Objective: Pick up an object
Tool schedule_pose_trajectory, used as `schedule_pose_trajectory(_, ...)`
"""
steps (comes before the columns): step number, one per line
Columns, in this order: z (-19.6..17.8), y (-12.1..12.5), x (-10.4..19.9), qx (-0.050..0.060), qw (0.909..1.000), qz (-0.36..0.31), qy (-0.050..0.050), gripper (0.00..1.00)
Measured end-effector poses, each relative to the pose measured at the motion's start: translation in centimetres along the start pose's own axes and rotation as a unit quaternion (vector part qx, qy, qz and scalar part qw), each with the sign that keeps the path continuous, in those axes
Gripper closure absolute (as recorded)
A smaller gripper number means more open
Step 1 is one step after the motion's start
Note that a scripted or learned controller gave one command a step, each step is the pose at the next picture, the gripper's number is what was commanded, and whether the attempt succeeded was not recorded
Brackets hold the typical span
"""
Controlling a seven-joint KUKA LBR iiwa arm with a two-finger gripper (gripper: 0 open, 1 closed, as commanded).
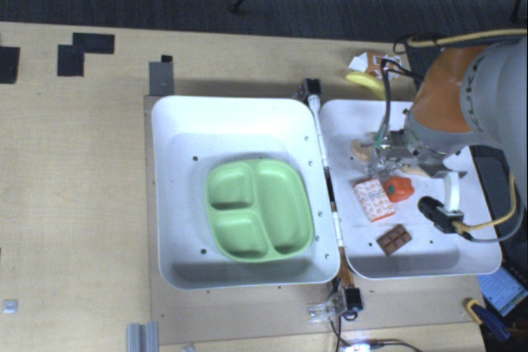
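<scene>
you are looking down at two white bins sitting side by side on the bench. the arm [487, 95] is reaching in from the right and is hanging over the right bin [429, 264]. the gripper [384, 167] is pointing down over the middle of that bin, a bit closer to the edge next to the other bin. you cannot tell if it is apart or together, because it is looking too small and blurry.

a little orange thing [399, 190] is lying just beside the gripper tip, on the side toward the bin's near edge. a red and white packet [374, 200] is lying right next to the orange thing and seems to be touching it. a brown bar [394, 239] is lying closer to the near edge, apart from the packet. a small tan thing [361, 149] is lying toward the far edge, by the gripper.

in the left bin [165, 177] a green plate [260, 208] with three parts is sitting in the middle
</scene>
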State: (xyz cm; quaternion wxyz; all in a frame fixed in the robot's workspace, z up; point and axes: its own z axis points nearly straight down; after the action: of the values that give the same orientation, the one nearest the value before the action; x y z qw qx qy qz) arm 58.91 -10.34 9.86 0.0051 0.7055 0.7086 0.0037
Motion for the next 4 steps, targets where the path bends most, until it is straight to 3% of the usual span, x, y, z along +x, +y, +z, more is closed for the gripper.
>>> schedule_pose_trajectory(1,0.0,0.0,0.0,0.0,1.0,0.0,0.0,0.0)
schedule_pose_trajectory(2,-1.1,0.1,0.1,-0.001,1.0,-0.001,0.0,1.0)
schedule_pose_trajectory(3,-1.0,0.1,0.1,-0.001,1.0,-0.001,0.0,0.0)
schedule_pose_trajectory(4,1.2,-3.4,1.5,0.003,1.0,0.002,0.001,0.0)
